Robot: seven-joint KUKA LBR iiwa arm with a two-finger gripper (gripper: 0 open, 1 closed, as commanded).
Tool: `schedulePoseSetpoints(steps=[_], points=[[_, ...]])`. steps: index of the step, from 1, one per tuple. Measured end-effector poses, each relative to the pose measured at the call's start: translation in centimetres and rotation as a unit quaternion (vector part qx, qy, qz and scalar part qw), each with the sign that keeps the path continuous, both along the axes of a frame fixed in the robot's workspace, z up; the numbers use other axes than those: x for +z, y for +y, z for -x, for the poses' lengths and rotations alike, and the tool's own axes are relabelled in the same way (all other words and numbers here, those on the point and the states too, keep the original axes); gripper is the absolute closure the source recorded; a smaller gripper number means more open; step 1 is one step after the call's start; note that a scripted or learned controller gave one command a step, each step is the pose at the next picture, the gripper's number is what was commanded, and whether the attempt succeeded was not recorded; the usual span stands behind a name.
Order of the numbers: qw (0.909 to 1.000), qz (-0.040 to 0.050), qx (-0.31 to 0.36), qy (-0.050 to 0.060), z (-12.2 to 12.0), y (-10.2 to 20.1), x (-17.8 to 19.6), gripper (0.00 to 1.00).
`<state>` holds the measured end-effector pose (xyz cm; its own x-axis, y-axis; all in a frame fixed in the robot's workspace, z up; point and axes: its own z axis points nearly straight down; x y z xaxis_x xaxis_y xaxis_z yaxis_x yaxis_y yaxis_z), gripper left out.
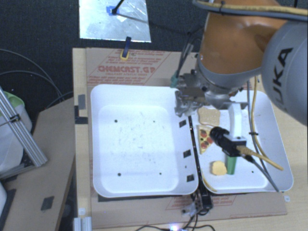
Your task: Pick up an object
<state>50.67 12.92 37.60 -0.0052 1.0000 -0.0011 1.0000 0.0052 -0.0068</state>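
Objects are seen in the right bin (276, 129): a pizza slice (205, 139), a tan toast-like piece (209, 115), a yellow chunk (219, 168) and a green stick (231, 164). The gripper (185, 102) is positioned at the bin's upper left corner, just left of the toast piece; nothing is seen gripped. The left bin (137, 141) lies alongside.

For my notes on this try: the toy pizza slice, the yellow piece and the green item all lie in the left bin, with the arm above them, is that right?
Not quite. The camera view shows the pizza slice, yellow piece and green item in the right bin, not the left bin. The arm is above them.
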Motion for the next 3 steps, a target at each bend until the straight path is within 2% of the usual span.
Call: schedulePoseSetpoints(steps=[1,2,3], points=[[0.9999,-0.0030,-0.001,-0.011,2.0,-1.6,12.3,1.00],[1.0000,0.0010,0.001,0.003,2.2,4.1,-6.1,1.00],[1.0000,-0.0013,-0.003,-0.008,-1.1,1.5,0.4,1.00]])
